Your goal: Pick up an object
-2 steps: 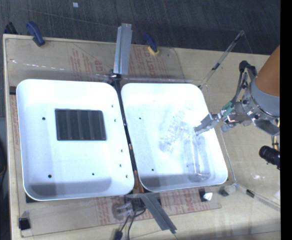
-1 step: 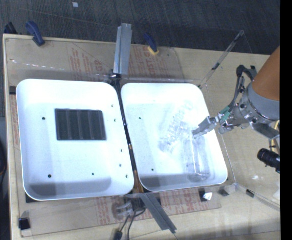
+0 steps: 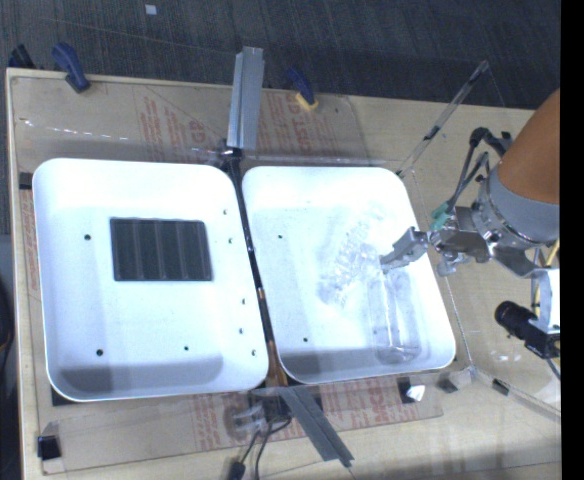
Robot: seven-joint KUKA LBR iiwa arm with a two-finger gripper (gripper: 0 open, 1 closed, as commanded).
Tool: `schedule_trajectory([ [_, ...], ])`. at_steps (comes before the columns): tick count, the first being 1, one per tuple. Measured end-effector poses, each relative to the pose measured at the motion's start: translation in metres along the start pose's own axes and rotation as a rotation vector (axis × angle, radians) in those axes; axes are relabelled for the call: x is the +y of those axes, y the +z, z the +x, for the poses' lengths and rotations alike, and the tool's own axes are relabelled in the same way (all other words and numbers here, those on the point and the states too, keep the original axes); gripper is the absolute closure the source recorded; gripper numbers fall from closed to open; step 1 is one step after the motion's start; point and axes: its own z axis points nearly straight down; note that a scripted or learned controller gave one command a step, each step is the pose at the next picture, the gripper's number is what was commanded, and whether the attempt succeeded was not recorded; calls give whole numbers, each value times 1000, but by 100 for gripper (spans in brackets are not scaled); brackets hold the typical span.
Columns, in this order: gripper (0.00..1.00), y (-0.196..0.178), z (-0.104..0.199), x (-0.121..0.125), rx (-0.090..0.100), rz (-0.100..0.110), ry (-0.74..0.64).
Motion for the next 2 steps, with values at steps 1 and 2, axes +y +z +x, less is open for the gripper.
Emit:
schedule_trajectory([
  [1, 0, -43, 23, 6, -2, -4, -7],
  [2, 0, -33, 5, 0, -2, -3, 44],
])
